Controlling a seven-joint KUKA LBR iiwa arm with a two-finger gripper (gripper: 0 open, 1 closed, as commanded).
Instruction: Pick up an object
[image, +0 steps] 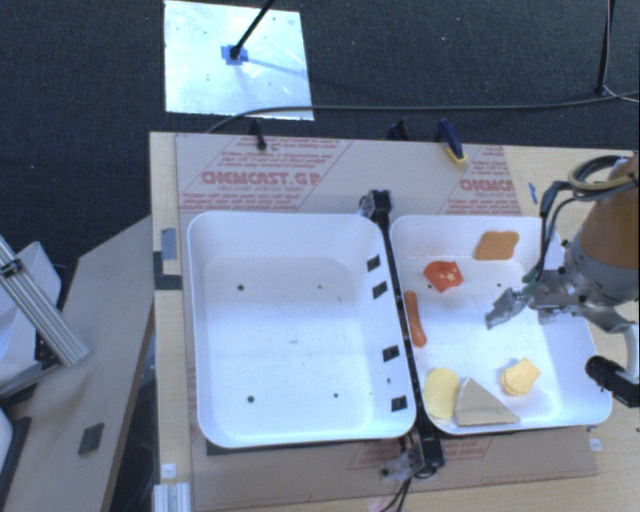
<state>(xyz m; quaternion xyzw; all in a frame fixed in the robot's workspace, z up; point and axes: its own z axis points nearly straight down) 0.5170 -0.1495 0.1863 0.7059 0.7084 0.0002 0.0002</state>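
Overhead, claw (503, 307) in right bin (560, 408), red piece (443, 275) just up-left

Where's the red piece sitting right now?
The red piece lies in the right bin, upper left part, just left of the orange slab and above the orange stick by the divider.

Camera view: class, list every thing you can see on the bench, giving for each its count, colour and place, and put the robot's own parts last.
Bins: two, white, side by side on the bench.
Flat orange piece: one, right bin, far side.
Red piece: one, right bin, far left part.
Orange-red stick: one, right bin, along left wall.
Pale yellow pieces: two, right bin, near side.
Tan wedge: one, right bin, near edge.
Gripper: one, grey, over the right bin.
Arm: one, grey with orange band, at right.
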